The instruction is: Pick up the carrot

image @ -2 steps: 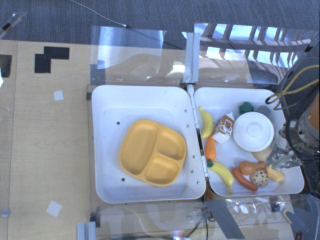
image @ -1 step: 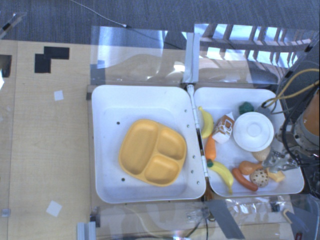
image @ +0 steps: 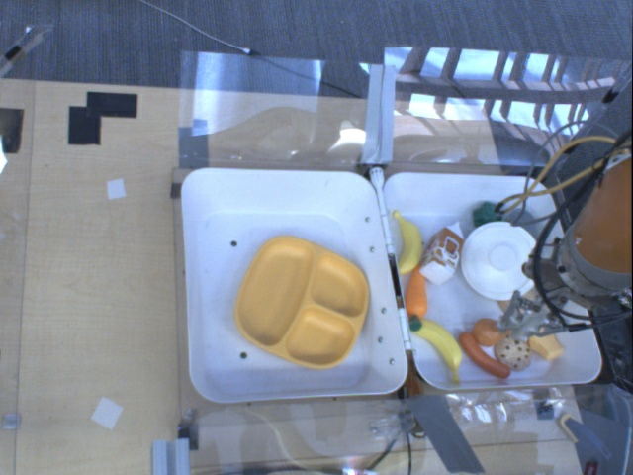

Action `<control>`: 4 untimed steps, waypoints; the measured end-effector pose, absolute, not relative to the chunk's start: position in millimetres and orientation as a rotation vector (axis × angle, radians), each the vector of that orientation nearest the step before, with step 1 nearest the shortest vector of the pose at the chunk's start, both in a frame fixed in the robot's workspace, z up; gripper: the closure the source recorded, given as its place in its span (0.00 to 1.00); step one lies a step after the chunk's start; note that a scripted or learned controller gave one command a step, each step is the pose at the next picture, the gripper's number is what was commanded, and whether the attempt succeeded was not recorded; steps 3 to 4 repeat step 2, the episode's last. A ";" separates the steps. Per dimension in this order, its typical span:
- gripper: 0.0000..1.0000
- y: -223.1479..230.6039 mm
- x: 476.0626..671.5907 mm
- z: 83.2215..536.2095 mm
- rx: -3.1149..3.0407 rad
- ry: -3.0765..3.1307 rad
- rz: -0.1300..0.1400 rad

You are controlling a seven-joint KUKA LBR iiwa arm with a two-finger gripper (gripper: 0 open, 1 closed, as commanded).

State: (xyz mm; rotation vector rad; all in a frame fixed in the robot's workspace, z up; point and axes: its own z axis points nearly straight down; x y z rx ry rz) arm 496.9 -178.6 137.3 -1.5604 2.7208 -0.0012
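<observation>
Because the small orange plastic carrot (image: 417, 293) looks light, rigid and slick, I would grasp mid-body; end effector (image: 516, 315) at three o'clock, state unreadable.

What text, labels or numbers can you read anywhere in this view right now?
None readable.
The small white carton in the right bin carries a red-brown printed patch, too blurred to read.
The black blocks on the bench are plain shapes, not letters.

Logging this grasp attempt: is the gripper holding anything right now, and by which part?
It cannot be told. The gripper is low in the right bin, among the small food items, while the carrot lies apart near the divider, untouched.
</observation>
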 end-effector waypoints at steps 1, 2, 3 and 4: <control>1.00 -110.2 489.0 150.6 -1.700 2.635 -0.002; 1.00 -147.5 489.4 220.6 -1.819 2.551 -0.013; 1.00 -147.5 489.4 220.6 -1.819 2.551 -0.013; 1.00 -147.5 489.4 220.6 -1.819 2.551 -0.013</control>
